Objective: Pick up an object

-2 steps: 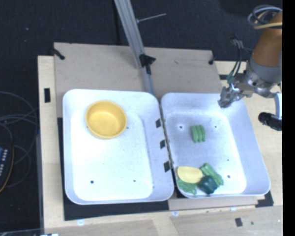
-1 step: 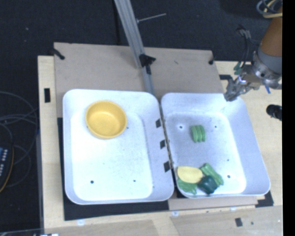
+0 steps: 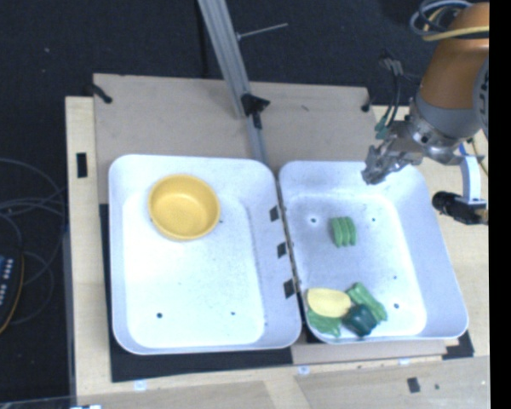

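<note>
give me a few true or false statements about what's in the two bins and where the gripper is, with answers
1. The yellow bowl sits in the left bin. True.
2. The gripper hangs over the left bin. False: it is at the far edge of the right bin.
3. A green ridged piece lies alone near the middle of the right bin. True.
4. The yellow bowl is upside down. False: it stands open side up.
5. A cluster of items, yellow and green, lies at the right bin's near edge. True.
6. The cluster touches the green ridged piece. False: bare bin floor lies between them.
</note>
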Controlling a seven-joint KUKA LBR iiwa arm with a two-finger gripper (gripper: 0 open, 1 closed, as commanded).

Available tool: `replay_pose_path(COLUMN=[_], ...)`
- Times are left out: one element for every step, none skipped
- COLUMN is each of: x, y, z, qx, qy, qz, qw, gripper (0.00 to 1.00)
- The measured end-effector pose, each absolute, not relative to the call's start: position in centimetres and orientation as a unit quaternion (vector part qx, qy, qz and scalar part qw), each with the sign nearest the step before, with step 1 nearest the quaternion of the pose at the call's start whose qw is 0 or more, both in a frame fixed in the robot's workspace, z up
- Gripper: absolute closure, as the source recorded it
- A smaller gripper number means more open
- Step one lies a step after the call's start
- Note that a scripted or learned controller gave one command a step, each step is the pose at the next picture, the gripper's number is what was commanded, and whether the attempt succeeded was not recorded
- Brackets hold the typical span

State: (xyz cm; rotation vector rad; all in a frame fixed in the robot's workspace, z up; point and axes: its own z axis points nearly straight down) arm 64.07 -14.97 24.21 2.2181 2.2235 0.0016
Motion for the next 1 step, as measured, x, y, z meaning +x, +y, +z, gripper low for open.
replay_pose_path(x=[64.66], y=[-9.68], z=[24.22], qx=[0.706], qy=[0.708], qz=[0.0008], qw=[0.0], gripper=[1.0])
